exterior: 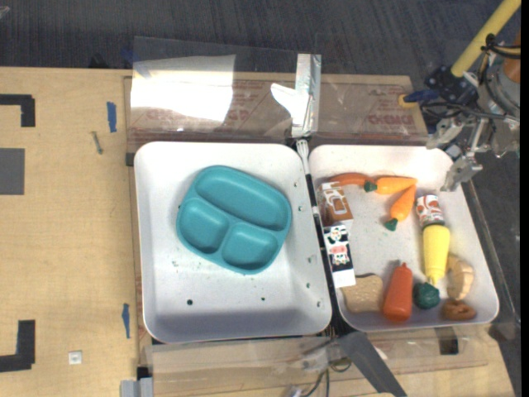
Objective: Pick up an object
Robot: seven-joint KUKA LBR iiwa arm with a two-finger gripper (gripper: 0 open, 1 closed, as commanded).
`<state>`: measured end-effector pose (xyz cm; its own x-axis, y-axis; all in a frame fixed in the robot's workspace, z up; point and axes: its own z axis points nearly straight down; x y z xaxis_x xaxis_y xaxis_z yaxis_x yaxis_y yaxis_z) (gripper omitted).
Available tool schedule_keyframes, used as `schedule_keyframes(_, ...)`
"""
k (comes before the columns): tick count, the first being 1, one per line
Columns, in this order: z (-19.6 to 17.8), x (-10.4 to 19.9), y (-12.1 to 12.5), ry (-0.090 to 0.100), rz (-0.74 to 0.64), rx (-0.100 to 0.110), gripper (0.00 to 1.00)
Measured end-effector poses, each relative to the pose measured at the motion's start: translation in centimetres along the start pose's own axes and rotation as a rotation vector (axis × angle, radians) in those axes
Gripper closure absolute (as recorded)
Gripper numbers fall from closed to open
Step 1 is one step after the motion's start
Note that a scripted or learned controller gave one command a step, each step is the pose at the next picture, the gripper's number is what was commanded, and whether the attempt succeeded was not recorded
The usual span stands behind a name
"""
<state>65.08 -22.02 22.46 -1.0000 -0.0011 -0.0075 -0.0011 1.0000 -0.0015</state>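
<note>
The right bin [488, 246] holds several toy foods: two orange carrots [354, 180] [400, 193], a brown carton [335, 203], a white printed carton [339, 248], a yellow bottle [435, 245], a red-orange bottle [398, 292], a green piece [427, 296], a bread slice [364, 293] and tan pieces [459, 278]. My gripper [478, 160] hangs open above the bin's far right corner, with nothing between its fingers. It stands apart from every object; the yellow bottle's cap is the closest.
The left bin [157, 288] holds a teal divided plate [235, 217]. A divider strip runs between the bins. Clear plastic sheeting [215, 98] lies behind both bins. Cables and a yellow tube [488, 31] trail at the upper right by the arm.
</note>
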Motion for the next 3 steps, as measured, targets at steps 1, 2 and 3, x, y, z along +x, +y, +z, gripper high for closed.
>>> schedule_keyframes(1,12.9,4.4,3.8,0.007,0.145,-0.002,0.0)
schedule_keyframes(2,13.5,5.3,6.6,-0.002,0.189,-0.001,0.0)
schedule_keyframes(3,12.1,4.9,6.7,-0.015,0.186,0.002,1.0)
